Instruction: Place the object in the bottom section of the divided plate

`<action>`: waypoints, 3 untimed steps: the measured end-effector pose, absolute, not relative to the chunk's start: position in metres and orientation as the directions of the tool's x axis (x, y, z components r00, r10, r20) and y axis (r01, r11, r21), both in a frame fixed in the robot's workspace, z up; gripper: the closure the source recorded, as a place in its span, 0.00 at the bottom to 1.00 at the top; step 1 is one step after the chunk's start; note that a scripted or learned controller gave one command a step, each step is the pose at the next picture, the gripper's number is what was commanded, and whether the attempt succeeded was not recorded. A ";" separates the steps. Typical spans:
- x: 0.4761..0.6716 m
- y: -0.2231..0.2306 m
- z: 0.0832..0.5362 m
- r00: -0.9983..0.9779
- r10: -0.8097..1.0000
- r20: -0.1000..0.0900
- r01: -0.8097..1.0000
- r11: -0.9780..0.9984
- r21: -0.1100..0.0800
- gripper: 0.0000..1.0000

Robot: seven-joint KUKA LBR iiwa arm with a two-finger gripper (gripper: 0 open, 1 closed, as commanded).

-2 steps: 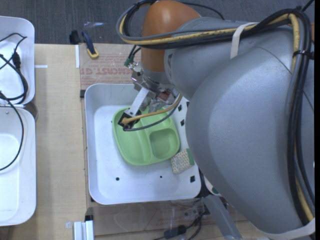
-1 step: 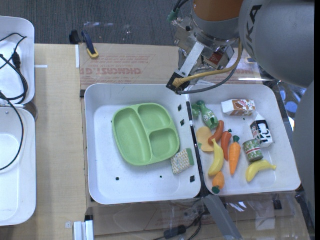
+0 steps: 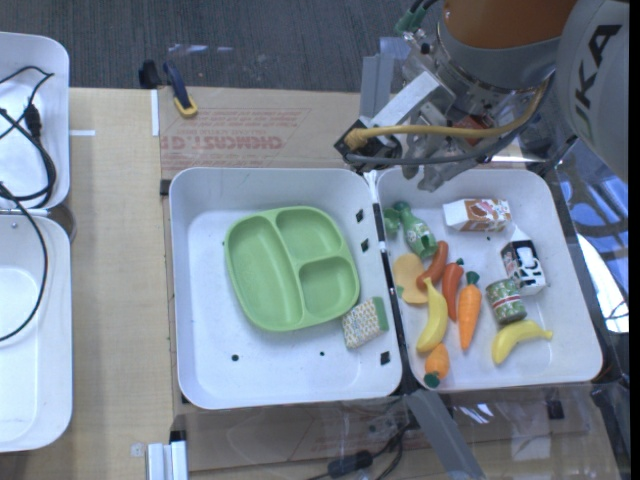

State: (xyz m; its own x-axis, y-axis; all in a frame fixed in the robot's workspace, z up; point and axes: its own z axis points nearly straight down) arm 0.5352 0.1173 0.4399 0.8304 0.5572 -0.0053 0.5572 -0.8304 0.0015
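Observation:
A light green divided plate [image 3: 292,266] lies in the left white bin [image 3: 200,298]; it has one long section on its left and two smaller ones on its right. All three sections hold nothing. A small yellow-green sponge block [image 3: 364,322] rests on the bin floor against the plate's lower right rim. My gripper [image 3: 447,171] hangs over the back edge of the right bin [image 3: 570,268], above and behind the toy food, with the wrist and cables hiding its tip. I see nothing held in it.
The right bin holds a green bottle [image 3: 412,230], a small carton [image 3: 477,214], a black-and-white can [image 3: 523,266], a green can [image 3: 506,300], two bananas [image 3: 433,318], carrots [image 3: 466,313] and an orange piece [image 3: 408,278]. A cardboard sheet [image 3: 260,133] lies behind the bins.

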 end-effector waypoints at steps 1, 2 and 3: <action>0.479 0.083 0.414 0.753 0.658 -0.008 0.658 -0.753 0.000 1.00; 0.496 0.065 0.224 0.787 0.617 -0.008 0.617 -0.787 -0.003 1.00; 0.477 0.160 0.174 0.866 0.501 -0.009 0.501 -0.866 -0.001 1.00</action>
